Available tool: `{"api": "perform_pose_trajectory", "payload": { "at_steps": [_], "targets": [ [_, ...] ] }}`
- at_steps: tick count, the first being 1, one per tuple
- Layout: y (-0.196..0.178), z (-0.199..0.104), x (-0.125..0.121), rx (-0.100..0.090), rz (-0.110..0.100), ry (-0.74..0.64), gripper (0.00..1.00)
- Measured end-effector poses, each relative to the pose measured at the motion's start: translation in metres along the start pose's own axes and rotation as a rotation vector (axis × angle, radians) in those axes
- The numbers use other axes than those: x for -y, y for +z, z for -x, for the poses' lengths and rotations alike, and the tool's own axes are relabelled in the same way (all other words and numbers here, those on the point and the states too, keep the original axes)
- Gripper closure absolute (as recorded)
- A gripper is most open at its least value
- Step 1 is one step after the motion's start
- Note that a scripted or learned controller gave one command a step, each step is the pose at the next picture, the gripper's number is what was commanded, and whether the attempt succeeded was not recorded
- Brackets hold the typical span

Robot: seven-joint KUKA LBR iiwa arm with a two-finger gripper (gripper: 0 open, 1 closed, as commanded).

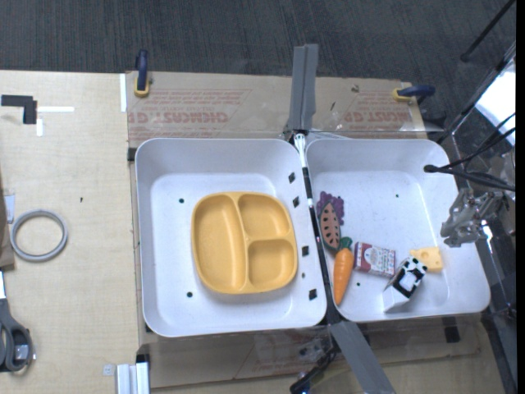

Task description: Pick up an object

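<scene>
A: Toys sit bunched along the near side of the right bin (385, 164): a carrot (341, 272) against the divider, a small red carton (376, 259) touching it, a black-and-white cow (408, 277) and a cheese wedge (430, 258) just beside each other. A slice of watermelon (330, 225) and some grapes (330, 204) lie further up.

B: And the claw?

A: The gripper (462, 224) hangs over the bin's right edge, near the cheese. It's a grey blur against cables, so I cannot tell whether it is spread or closed. Nothing appears to be in it.

B: What might spoil a grab?

A: Crowding, I'd guess. Coming down on the cow could knock the cheese aside or catch both. The carrot hugs the wall, leaving little room for one finger.

B: The yellow plate (244, 242)?

A: Alone in the left bin (156, 245), but wide and flat, likely awkward to pinch.
</scene>
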State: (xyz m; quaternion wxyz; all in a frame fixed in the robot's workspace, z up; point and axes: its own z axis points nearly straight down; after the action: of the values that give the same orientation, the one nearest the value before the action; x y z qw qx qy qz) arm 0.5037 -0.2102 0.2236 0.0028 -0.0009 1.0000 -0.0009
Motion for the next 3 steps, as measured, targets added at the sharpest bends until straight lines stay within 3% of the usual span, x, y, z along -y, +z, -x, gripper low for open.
{"api": "perform_pose_trajectory", "payload": {
  "at_steps": [1,2,3],
  "targets": [
    [0.000,0.000,0.000,0.000,0.000,0.000,0.00],
    [0.120,0.033,-0.026,-0.002,0.001,0.265,0.00],
    [0.110,0.034,-0.026,0.001,-0.001,0.259,1.00]
  ]
}}
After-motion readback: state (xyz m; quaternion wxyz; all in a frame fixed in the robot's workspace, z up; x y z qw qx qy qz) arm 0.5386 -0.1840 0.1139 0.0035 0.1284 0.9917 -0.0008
